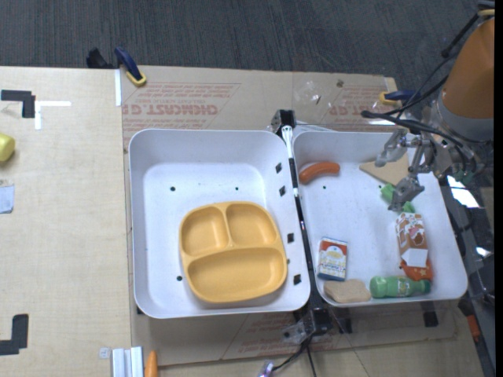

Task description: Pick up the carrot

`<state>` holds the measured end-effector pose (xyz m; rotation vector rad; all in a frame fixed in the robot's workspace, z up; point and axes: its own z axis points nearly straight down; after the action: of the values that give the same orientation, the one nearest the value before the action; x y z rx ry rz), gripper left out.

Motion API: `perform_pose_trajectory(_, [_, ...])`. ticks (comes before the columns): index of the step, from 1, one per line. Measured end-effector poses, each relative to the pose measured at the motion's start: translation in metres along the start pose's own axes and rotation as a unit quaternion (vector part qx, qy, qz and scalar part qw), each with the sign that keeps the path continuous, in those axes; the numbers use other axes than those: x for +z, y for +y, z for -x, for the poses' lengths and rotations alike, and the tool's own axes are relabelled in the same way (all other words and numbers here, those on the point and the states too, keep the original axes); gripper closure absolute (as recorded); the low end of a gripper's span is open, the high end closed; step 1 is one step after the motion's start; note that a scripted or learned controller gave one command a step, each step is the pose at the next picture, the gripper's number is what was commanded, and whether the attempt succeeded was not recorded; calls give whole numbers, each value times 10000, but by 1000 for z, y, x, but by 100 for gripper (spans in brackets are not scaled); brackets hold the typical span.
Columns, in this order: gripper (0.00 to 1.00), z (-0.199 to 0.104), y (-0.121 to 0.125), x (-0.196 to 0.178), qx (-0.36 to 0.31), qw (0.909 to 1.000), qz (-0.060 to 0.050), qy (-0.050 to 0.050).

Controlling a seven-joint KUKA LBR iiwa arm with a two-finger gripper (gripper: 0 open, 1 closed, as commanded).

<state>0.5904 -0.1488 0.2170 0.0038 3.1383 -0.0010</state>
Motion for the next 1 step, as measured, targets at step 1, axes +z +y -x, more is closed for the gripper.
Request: perform_pose_trajectory(1, [0,-39,58,120,301,9995,9,-38])
